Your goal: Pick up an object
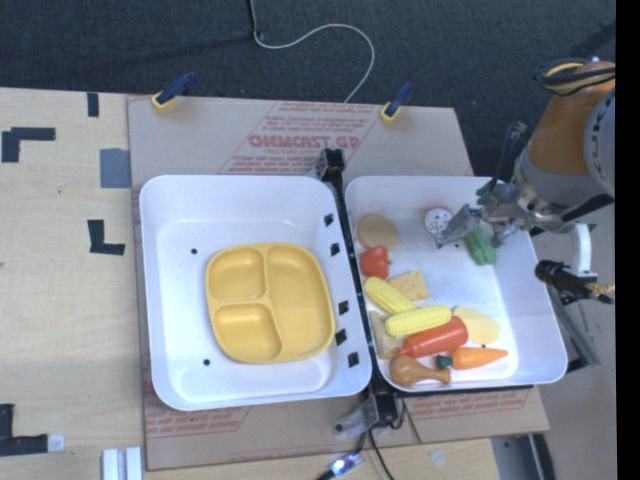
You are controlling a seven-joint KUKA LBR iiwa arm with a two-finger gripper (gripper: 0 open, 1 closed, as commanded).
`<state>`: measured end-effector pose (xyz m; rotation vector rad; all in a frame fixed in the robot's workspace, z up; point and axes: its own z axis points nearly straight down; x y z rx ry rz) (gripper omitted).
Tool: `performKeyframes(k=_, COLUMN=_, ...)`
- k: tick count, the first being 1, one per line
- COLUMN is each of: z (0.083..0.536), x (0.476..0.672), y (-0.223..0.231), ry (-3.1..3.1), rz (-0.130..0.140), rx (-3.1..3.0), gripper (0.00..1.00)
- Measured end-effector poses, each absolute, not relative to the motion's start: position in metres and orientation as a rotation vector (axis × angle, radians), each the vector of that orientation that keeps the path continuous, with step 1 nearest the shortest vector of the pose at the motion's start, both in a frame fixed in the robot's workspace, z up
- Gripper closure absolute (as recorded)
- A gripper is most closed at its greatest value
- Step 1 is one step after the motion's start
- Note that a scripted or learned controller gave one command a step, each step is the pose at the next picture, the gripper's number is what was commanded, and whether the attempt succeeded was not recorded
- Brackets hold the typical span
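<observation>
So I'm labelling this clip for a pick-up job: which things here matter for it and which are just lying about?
For the job:
claw
green toy beside it
food toys in the right bin: corn, carrot, tomato

Lying about:
yellow tray
left bin
two clamps
cable

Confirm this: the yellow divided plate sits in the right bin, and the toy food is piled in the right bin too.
Not quite. The camera view shows the yellow plate in the left bin; the toy food is indeed piled in the right bin.
</observation>
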<state>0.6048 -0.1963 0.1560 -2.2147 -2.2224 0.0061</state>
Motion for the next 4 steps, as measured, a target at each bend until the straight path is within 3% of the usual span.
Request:
performKeyframes(k=2, z=0.083, x=0.609, y=-0.201, ry=-2.225, rz=0.004, rx=-2.217, gripper=0.0)
performKeyframes(k=3, z=0.096, x=0.61, y=-0.201, ry=-2.229, rz=0.002, rx=-2.218, gripper=1.0)
performKeyframes(k=4, z=0.138, x=0.607, y=-0.2, ry=-2.224, rz=-0.002, rx=-2.222, gripper=1.0)
